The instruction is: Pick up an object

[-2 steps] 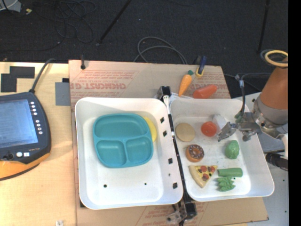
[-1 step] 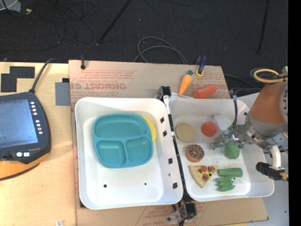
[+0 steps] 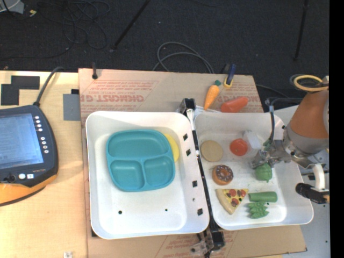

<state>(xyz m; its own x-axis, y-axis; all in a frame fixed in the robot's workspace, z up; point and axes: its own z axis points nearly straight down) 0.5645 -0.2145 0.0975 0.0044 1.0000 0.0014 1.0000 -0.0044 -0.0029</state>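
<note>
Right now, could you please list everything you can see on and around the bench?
divided plate: 1, teal, left bin, over something yellow
cookie: 1, tan, right bin
tomato: 1, red, right bin
donut: 1, brown, sprinkled, right bin
pizza slice: 1, right bin, front
green vegetables: 2, right bin, front
green item: 1, right bin, under pincer
carrot: 1, orange, cardboard behind bins
red item: 1, beside carrot
pendant: 1, far left
pincer: 1, over right bin

I am wearing an orange band (image 3: 312, 117) above my grey wrist (image 3: 301, 144), with dull metal gripper (image 3: 262, 160) parts below.
</note>
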